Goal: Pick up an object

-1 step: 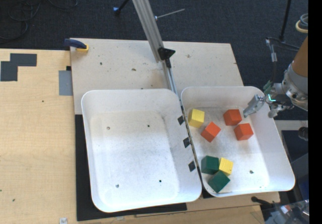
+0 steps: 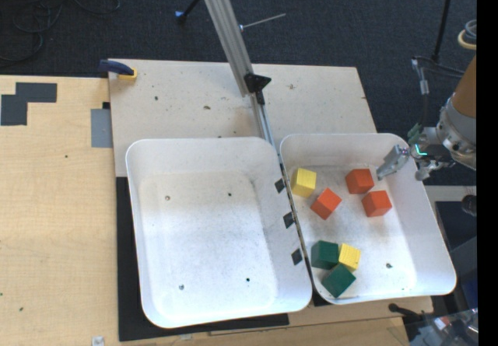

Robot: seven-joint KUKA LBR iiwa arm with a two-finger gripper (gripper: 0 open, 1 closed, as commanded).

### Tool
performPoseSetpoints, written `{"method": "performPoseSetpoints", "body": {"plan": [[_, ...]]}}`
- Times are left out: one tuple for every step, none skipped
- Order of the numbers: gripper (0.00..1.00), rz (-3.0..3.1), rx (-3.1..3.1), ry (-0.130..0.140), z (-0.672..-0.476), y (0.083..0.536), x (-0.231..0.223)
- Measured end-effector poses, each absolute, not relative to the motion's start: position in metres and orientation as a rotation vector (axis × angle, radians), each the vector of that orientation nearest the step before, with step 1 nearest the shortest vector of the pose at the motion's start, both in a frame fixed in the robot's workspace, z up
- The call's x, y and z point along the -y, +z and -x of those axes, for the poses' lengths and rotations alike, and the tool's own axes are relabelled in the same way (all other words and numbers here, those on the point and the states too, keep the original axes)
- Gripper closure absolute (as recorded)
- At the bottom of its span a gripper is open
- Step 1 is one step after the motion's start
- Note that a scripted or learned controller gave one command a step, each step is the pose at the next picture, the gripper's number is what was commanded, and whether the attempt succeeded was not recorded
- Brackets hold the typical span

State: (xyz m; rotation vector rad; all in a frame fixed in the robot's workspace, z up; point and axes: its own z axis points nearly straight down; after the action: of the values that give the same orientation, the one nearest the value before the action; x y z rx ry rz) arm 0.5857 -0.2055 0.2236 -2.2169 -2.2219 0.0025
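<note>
Two dark green cubes [image 2: 332, 267] sit at the front of the right shallow white bin [image 2: 436, 259], one touching a small yellow cube [image 2: 349, 256].
Further back in that bin lie three orange-red cubes [image 2: 359, 180], [image 2: 377, 203], [image 2: 326, 202] and another yellow cube [image 2: 304, 180] near the divider. At the bin's right rim the grey two-finger gripper [image 2: 405, 156] hovers, one finger [image 2: 391, 161] reaching over the wall near the orange-red cubes, gripping nothing; how wide it stands I cannot tell. Beside it lies the left white bin [image 2: 148, 181].
</note>
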Motion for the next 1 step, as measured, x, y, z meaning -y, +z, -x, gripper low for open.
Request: {"method": "performPoseSetpoints", "body": {"plan": [[0.00, 2.216, 2.218, 0.005, -0.5853, 0.1802, 0.2052]]}}
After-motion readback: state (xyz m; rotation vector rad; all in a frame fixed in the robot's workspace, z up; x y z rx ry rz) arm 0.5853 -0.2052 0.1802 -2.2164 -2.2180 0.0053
